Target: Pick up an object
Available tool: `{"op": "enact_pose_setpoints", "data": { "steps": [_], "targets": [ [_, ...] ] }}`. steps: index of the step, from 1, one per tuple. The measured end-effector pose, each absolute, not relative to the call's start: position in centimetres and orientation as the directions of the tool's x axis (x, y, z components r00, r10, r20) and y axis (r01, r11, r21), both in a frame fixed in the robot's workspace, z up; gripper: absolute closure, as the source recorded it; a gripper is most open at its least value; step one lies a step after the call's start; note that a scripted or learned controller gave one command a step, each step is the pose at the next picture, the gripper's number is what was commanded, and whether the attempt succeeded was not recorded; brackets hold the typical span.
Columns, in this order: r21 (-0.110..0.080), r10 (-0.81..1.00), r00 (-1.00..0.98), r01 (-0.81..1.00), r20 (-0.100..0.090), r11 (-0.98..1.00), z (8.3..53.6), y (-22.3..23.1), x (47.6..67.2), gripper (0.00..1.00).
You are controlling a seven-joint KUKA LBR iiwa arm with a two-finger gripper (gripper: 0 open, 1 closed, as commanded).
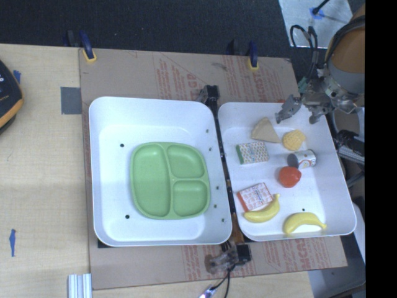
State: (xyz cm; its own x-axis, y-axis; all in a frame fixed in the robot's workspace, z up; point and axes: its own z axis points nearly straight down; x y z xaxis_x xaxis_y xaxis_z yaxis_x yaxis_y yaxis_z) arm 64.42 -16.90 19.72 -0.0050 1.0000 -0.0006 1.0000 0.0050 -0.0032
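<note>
Over on the left sits the left bin (105,166), and in its middle lies a green divided plate (169,180), pale and three-sectioned. Next across is the right bin (338,194), which carries all the small things. Taking that bin as a clock face: a patterned packet (252,153) lies toward nine o'clock, a red and white carton (255,196) near seven, and a banana (262,212) just below it, touching or very nearly so (hard to call from here). A tan wedge (265,130) sits at about eleven, with a round yellow cracker-like piece (294,140) just beside it at twelve. Near the centre a red tomato (289,177) rests right under a small silver can (302,159) lying on its side; the two look to be touching. A second banana (303,223) lies at five o'clock by the bin's near rim. At the far right, the gripper (302,108) hangs over the bin's one o'clock corner, fingers spread apart with nothing between them, the left fingertip (286,113) just above the wedge.
</note>
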Motion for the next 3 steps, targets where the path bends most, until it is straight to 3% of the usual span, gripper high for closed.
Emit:
{"op": "enact_pose_setpoints", "data": {
  "steps": [1, 2, 3],
  "targets": [
    [-0.006, 1.0, -0.004, 1.0, 0.0, 0.004, 9.5, -17.9, 57.9, 0.0],
    [-0.004, 1.0, -0.007, 1.0, 0.001, 0.007, 10.9, -10.8, 51.3, 0.0],
    [-0.006, 1.0, -0.01, 1.0, -0.001, 0.009, 11.9, -11.0, 51.2, 1.0]
  ]
}}
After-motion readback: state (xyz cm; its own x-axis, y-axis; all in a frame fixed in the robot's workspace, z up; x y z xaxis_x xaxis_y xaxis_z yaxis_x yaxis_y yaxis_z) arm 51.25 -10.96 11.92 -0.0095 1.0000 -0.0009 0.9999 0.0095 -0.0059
